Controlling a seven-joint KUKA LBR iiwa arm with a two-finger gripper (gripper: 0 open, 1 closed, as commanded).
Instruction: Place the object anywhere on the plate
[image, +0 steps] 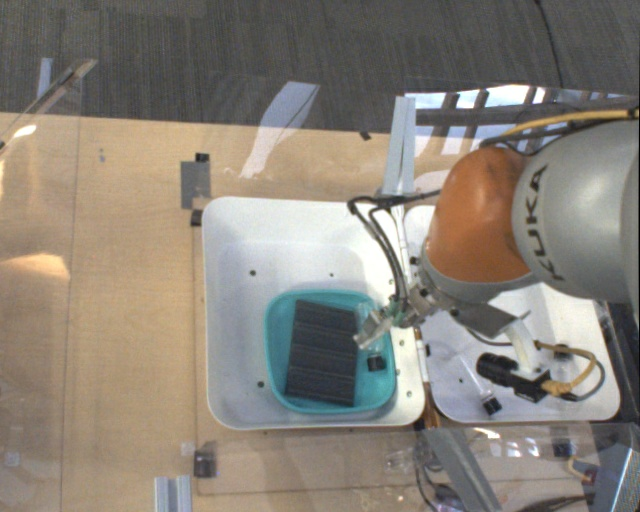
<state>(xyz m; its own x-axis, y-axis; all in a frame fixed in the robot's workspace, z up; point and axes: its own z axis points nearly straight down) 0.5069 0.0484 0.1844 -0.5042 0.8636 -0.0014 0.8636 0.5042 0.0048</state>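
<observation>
Counter (110, 330): pale wood carrying both bins; glare patches across the left part, far edge cut off by dark flooring.
Arm (570, 200): grey, with an orange band (480, 225), reaching in from the right; covers much of the right bin and the seam between the bins.
Left bin (235, 300): white, shallow, mostly in plain sight; right rim partly hidden under the wrist and cables.
Right bin (455, 385): largely hidden beneath the arm; bare only along the near part.
Plate (272, 345): teal, rounded square, in the near right part of the left bin; right rim partly covered by the pincer.
Slab (322, 352): dark, ribbed, rectangular; lying flat on the plate, slightly skewed.
Pincer (375, 330): over the plate's right rim, just beside the slab's far right corner; spread or pressed together, cannot tell; touching the slab or not, cannot tell.
Black bit (375, 363): on the plate's right edge, just beside the pincer; too small to make out.
Black speck (490, 405): near edge of the right bin; too small to identify.
</observation>
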